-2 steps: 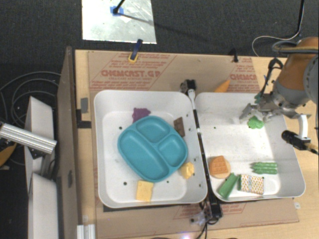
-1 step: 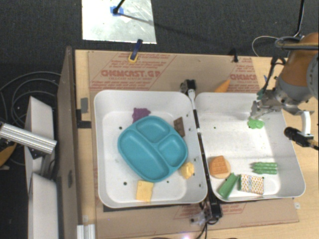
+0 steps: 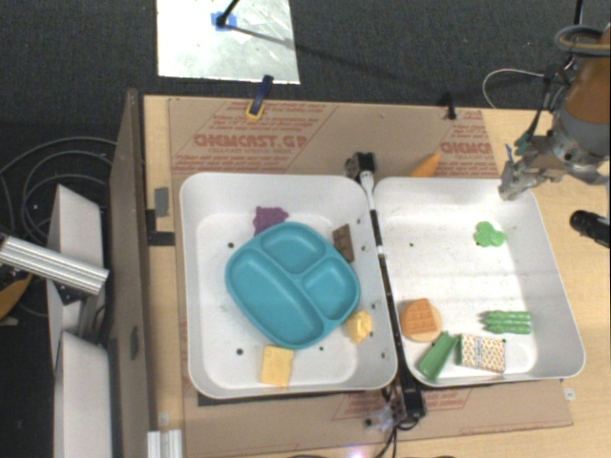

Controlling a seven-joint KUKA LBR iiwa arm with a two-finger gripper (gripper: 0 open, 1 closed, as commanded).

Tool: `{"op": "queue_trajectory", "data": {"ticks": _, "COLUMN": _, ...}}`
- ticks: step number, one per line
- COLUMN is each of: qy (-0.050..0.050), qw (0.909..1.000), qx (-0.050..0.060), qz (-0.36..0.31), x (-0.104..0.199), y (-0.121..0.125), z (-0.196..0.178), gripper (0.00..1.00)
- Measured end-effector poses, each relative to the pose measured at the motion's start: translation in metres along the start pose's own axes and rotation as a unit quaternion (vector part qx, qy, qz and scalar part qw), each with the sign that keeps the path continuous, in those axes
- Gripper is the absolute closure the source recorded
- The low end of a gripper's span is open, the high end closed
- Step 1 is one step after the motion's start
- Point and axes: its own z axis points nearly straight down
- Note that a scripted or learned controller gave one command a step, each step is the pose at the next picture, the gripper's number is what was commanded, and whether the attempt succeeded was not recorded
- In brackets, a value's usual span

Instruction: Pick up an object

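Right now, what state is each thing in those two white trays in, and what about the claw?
Blue plate: flat, tilted askew in left bin.
Yellow block: lying flat, beside plate.
Green bundle: lying in right bin.
Orange piece: resting, untouched.
Claw: above right bin's far corner, holding nothing visible.

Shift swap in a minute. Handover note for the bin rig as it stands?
Gripper: over the right bin's top right corner, holding nothing that can be seen; finger state can't be told.

Right bin: green leafy piece nearest the gripper; orange bun, green pepper, patterned packet and green beans along the near edge.

Left bin: teal divided plate with a purple piece, brown piece and two yellow pieces around it.

Done: nothing picked yet.
Left: the whole pick; the leafy piece looks the closest candidate.
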Motion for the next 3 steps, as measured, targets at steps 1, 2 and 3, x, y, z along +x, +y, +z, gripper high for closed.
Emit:
{"op": "queue_trajectory", "data": {"ticks": 1, "qy": 0.0, "qw": 1.0, "qx": 0.002, "qz": 0.0, "x": 0.0, "y": -0.001, "z": 0.002, "gripper": 0.0}}
{"op": "queue_trajectory", "data": {"ticks": 2, "qy": 0.002, "qw": 1.0, "qx": 0.007, "qz": 0.0, "x": 0.002, "y": 0.0, "z": 0.11, "gripper": 0.0}}
{"op": "queue_trajectory", "data": {"ticks": 3, "qy": -0.001, "qw": 1.0, "qx": -0.005, "qz": 0.002, "x": 0.0, "y": -0.007, "z": -0.023, "gripper": 0.0}}
